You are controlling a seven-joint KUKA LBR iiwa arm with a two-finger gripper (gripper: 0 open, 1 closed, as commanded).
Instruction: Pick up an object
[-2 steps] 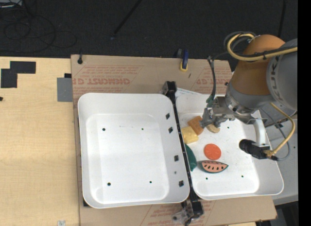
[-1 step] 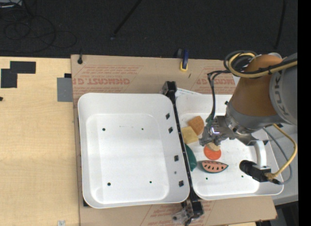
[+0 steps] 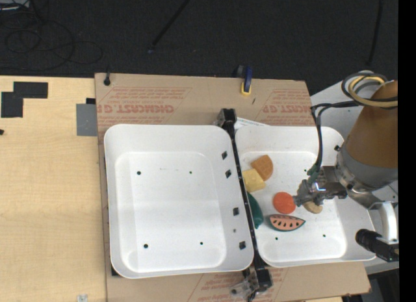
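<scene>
A small tan piece [image 3: 314,208], judged light and stiff, is met by the gripper [image 3: 311,195] just right of the red disc [image 3: 283,202]; its state cannot be told.

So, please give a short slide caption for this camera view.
Arm's hand low in the right bin, beside an orange disc and watermelon slice.

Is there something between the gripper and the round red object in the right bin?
Nothing visible. The gripper is just right of the round red object, with bare bin floor between them. A small tan piece lies under the gripper.
</scene>
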